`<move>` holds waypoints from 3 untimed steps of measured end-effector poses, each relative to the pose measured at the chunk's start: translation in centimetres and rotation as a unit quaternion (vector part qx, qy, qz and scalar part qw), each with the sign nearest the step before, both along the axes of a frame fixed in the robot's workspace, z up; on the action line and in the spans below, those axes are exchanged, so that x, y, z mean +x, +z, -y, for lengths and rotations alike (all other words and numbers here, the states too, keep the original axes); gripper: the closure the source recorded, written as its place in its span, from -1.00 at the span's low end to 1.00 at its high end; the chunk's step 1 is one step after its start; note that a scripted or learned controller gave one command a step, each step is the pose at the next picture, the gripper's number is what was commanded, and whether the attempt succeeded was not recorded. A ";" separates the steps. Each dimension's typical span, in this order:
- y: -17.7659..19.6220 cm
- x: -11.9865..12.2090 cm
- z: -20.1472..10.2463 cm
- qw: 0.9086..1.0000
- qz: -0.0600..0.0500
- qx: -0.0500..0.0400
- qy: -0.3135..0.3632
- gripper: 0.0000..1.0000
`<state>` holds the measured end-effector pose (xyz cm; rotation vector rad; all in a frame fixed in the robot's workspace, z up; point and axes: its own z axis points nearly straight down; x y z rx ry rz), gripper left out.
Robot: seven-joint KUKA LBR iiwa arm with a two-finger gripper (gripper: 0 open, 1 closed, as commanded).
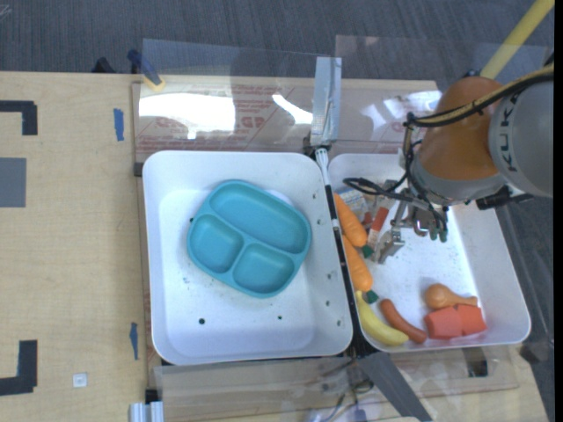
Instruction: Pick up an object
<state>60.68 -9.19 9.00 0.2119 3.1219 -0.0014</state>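
My gripper (412,234) hangs over the back left part of the right bin (493,262), open, with nothing between its fingers. Just left of it, along the bin's left wall, lie two orange carrots (352,227) end to end, with a small red piece (380,218) between them and the gripper. Toward the front of the bin are a yellow banana (378,323), a red sausage-shaped piece (403,322), an orange-red block (456,322) and a rounded orange piece (440,295).
The left bin (167,262) holds a blue divided plate (251,238). A clear wall (264,104) stands behind both bins. The arm's orange band (457,130) hangs over the right bin's back edge. White floor shows in the middle of the right bin.
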 end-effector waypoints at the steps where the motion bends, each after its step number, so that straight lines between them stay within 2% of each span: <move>1: 0.0 -9.7 0.0 1.000 0.000 0.000 -0.025 -1.00; 2: 0.0 -3.9 1.1 0.999 0.002 0.001 -0.043 -1.00; 3: 0.1 4.0 0.6 0.995 -0.014 0.001 -0.101 -1.00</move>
